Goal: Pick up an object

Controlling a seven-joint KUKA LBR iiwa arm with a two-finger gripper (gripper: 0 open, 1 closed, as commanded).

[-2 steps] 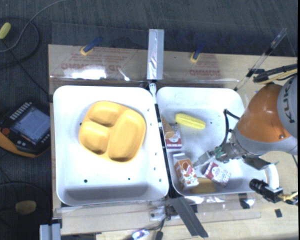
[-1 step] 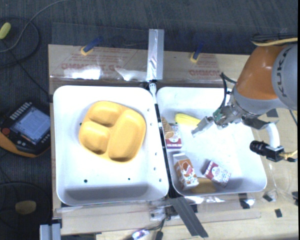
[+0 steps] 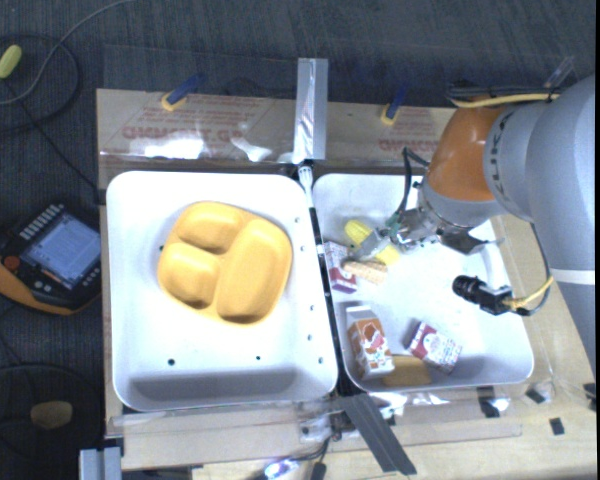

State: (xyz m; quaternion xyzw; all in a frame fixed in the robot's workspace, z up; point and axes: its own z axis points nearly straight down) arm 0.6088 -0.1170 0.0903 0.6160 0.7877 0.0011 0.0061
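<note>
camera view: the grey arm [image 3: 550, 168], with its orange band [image 3: 460, 163] above the wrist, reaches in from the right over the right bin [image 3: 510, 368]; the gripper [image 3: 395, 230] hangs low over the upper left part of that bin, just beside a small yellow object [image 3: 357, 231] and a tan, roll-shaped item [image 3: 363, 269] that lies directly below and to its left. whether the gripper is spread or closed cannot be told at this size, and nothing can be made out in its hold. further objects in the right bin: a small dark red packet [image 3: 340, 279] against the left wall, an upright carton with a red and white label [image 3: 369, 345] near the front, a second red and white carton [image 3: 433, 346] lying tilted to its right, and a brown flat piece [image 3: 408, 371] between and below the two cartons. a black connector [image 3: 480, 293] on a yellow cable hangs from the arm over the right half of this bin. the left bin [image 3: 130, 368] holds a large yellow moulded tray [image 3: 225, 261] with three rounded lobes, set near its centre. on the floor to the left of the bench lies a handheld control pendant [image 3: 55, 253]
</note>
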